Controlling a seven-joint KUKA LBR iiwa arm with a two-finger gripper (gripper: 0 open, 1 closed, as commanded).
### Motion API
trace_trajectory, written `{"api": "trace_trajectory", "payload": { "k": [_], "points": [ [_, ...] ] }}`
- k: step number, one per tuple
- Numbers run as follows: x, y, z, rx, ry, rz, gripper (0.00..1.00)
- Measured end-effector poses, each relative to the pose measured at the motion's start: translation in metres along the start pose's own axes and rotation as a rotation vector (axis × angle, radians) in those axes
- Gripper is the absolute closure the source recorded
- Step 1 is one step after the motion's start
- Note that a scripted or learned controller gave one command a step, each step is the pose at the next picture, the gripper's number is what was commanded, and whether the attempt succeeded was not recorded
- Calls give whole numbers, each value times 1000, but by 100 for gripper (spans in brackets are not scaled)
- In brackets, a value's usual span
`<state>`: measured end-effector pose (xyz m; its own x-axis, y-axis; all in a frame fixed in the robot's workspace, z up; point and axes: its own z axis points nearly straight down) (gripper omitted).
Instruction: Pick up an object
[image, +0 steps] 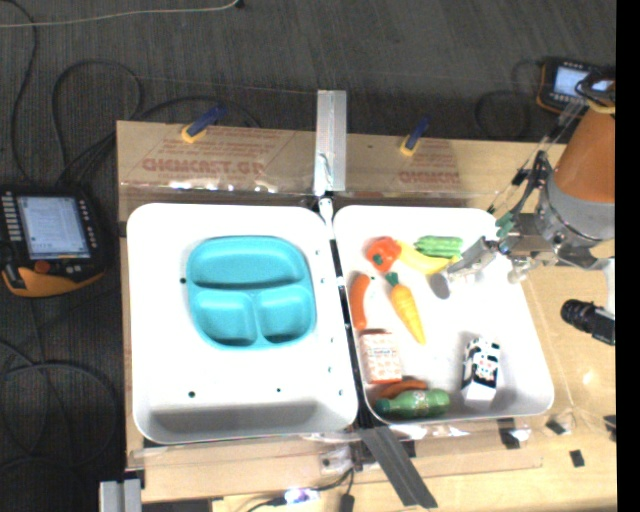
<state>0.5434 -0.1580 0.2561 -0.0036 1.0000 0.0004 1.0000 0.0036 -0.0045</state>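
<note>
Over in the left bin (150, 300) sits the blue tray (252, 290), out of play; the right bin (520, 330) is crowded, and there's the risk: carrot (405, 310), banana (425, 263) and green pepper (438, 245) bunch together, so closing fingers could nudge one aside or pinch two. The gripper (462, 265) hangs low by the banana, nothing held, fingers' spread impossible to judge. The arm (580, 190) leans in from the right edge.

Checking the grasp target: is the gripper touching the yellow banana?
Cannot tell. In the camera view the gripper overlaps the yellow banana without showing contact or gap.
</note>
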Motion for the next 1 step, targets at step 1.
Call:
{"api": "trace_trajectory", "payload": {
  "k": [1],
  "points": [
    [57, 45, 164, -2, -3, -21, 0]
  ]
}}
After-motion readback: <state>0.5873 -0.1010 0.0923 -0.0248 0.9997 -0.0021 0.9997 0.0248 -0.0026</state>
